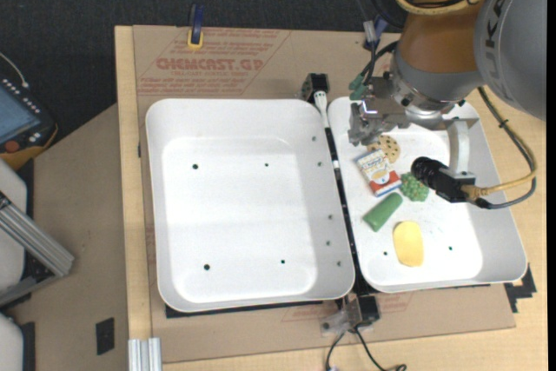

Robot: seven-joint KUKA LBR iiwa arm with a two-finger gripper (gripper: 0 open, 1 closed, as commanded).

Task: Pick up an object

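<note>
Several small objects lie in the right bin just below my gripper; whether its fingers are spread, I cannot tell.
Nearest my tool sits a carton, probably light and stiff, best pinched across its short sides. Beyond it a green block, long axis slanting away leftward, looks rigid; the yellow lemon may prove slippery.
</note>
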